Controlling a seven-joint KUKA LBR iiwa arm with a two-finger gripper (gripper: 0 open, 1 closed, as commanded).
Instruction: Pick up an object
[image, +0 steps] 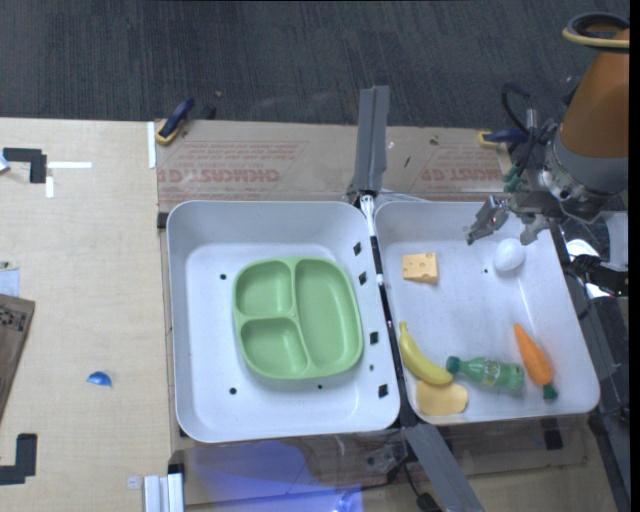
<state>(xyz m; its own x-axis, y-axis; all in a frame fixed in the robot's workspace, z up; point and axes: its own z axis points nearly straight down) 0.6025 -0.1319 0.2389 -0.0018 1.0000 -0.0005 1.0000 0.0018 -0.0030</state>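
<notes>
arm over the right bin's far corner, fingers spread and holding nothing.

the gripper (510, 222) hangs above the far right corner of the right bin (465, 300), its two fingers apart, just above a white egg (509, 256) on the bin floor. a cheese wedge (420, 267) lies to the egg's left. nearer the front lie a banana (421, 358), a yellow slice (442, 399) touching it, a green bottle (489, 372) on its side and a carrot (533, 354). the left bin (200, 300) holds a green tray (298, 318) with three compartments.
</notes>
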